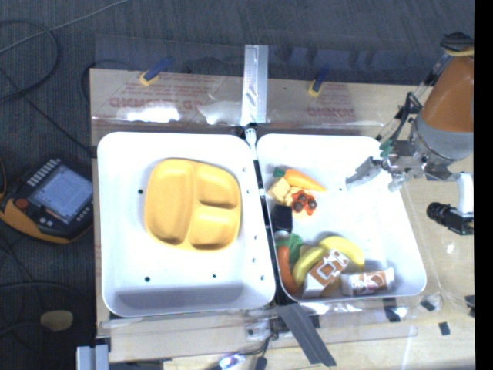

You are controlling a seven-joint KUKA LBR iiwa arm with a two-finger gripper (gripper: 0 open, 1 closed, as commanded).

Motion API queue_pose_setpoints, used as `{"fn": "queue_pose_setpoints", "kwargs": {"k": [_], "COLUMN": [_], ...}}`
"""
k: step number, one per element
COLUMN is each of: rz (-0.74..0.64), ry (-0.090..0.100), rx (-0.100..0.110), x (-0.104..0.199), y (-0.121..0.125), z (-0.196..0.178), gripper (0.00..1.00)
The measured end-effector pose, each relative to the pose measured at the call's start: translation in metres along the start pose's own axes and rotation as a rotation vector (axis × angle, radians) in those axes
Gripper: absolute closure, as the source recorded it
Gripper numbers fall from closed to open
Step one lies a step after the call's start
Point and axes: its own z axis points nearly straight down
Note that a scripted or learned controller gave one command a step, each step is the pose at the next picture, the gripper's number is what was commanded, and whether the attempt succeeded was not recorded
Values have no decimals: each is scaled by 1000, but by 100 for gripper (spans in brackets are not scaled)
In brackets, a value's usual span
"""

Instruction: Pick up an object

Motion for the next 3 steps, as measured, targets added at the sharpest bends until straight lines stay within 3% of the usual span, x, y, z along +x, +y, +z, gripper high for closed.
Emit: {"fn": "queue_pose_setpoints", "kwargs": {"k": [1, 2, 3], "rz": [-58, -57, -73], "ry": [-6, -6, -3], "rx": [-17, -33, -8], "x": [66, 16, 76], "y": [13, 29, 71], "z": [92, 100, 105], "gripper": [0, 0, 0]}}
